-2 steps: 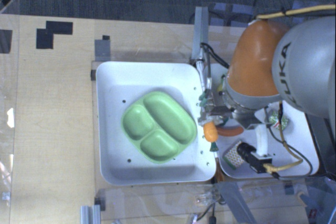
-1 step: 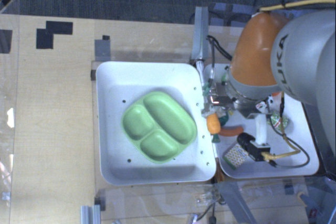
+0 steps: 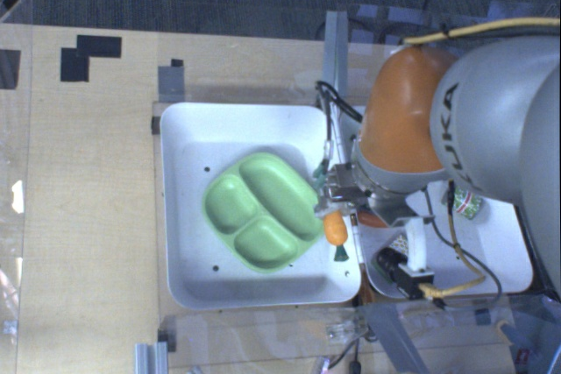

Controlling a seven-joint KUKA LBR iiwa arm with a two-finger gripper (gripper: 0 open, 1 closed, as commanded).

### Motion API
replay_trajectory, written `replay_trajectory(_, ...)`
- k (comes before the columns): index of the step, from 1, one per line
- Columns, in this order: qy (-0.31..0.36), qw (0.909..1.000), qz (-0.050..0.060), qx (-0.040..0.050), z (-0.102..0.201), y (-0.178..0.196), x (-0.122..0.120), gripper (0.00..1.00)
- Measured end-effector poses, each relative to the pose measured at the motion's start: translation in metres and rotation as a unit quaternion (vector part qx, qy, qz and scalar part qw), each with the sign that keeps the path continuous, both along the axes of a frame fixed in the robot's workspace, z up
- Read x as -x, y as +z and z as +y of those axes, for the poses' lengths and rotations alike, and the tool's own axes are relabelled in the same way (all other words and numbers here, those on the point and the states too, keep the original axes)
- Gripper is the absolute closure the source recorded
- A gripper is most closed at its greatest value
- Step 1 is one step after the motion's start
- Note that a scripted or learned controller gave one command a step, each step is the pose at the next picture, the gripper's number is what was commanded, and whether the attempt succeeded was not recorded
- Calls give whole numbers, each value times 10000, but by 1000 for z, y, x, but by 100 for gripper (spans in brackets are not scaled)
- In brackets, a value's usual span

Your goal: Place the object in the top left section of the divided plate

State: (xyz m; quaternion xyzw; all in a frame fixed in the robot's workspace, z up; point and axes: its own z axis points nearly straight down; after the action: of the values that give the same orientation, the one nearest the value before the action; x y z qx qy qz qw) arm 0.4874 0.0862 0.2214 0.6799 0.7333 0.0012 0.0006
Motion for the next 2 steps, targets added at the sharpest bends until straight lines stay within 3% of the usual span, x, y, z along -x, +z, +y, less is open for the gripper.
replay_trajectory(1, 42, 10000, 5, 1, -27, -37, 0, 100)
replay_trajectory(2, 615, 9981, -2, 0, 18, -37, 0, 100)
